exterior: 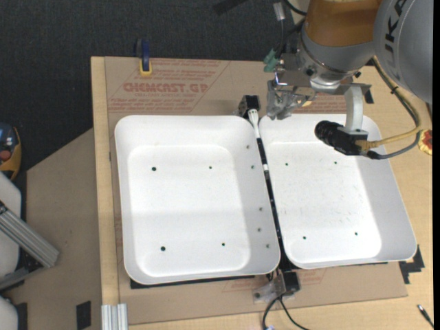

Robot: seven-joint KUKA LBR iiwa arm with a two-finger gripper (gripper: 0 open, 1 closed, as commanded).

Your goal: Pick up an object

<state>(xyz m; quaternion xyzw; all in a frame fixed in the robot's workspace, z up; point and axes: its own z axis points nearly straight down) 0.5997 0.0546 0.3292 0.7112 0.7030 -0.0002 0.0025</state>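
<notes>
Two shallow white bins sit side by side on a brown desk (172,88), seen from above at a slant: the left bin (192,198) and the right bin (330,198) touch along their inner edges. A grey arm with an orange band (344,5) reaches in from the upper right. Its gripper (283,108) hangs over the right bin's far left corner.

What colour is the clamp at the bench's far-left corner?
Blue with a yellow base: the clamp shows clearly in the camera view, on the board's far edge.
</notes>
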